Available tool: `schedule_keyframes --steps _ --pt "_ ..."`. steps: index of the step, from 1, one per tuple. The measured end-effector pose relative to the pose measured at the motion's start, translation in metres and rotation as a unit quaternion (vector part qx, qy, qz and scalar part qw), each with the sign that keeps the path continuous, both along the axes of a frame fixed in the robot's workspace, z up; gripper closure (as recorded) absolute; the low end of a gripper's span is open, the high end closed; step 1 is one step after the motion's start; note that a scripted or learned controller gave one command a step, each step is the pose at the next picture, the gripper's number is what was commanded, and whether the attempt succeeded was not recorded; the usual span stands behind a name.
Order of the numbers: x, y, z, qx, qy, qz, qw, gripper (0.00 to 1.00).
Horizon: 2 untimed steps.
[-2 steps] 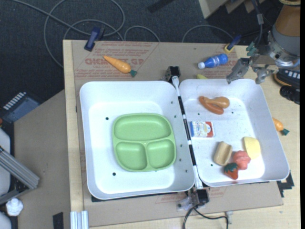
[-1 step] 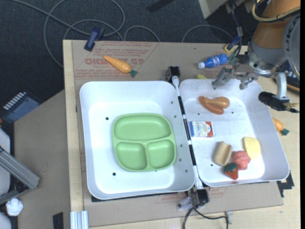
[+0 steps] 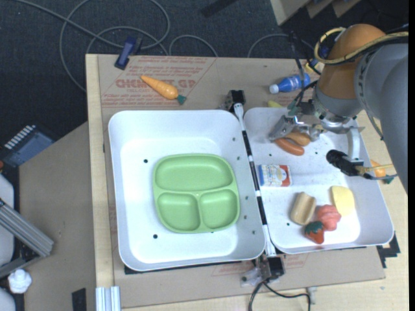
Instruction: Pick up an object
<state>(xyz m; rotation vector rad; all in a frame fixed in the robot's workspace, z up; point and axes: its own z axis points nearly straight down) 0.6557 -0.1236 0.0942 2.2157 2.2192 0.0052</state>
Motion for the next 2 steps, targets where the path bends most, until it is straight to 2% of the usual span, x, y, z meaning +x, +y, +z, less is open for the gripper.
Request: schedule_keyframes --steps 1,2 --pt "0.001 0.000 0.011 -0.0003 -0.001 0.000 1.0000 1.00" --pt "-0.062 0.055 0.092 0.0015 0.002 0.000 1.0000 1.00"
